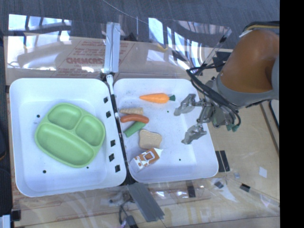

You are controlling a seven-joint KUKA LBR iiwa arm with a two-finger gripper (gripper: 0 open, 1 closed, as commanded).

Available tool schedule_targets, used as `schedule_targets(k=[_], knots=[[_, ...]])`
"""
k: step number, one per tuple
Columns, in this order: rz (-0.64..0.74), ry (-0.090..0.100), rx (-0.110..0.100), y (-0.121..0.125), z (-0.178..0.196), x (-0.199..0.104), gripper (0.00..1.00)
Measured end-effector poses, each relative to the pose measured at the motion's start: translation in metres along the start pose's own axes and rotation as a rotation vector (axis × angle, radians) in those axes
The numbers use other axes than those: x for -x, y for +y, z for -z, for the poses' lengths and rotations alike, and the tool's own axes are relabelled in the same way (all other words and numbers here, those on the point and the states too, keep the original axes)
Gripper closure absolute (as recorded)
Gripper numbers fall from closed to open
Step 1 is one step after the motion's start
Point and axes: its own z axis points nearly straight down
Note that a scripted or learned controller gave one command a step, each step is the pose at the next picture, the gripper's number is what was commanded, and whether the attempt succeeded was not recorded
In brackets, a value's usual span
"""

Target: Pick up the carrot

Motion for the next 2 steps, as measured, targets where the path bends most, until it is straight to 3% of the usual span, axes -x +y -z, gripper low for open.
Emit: schedule_targets(k=[1, 2], knots=[[-0.173, 0.010, 0.004, -0.052, -0.124, 0.032, 0.00], [-0.161, 0.001, 0.001, -0.049, -0.109, 0.036, 1.00]])
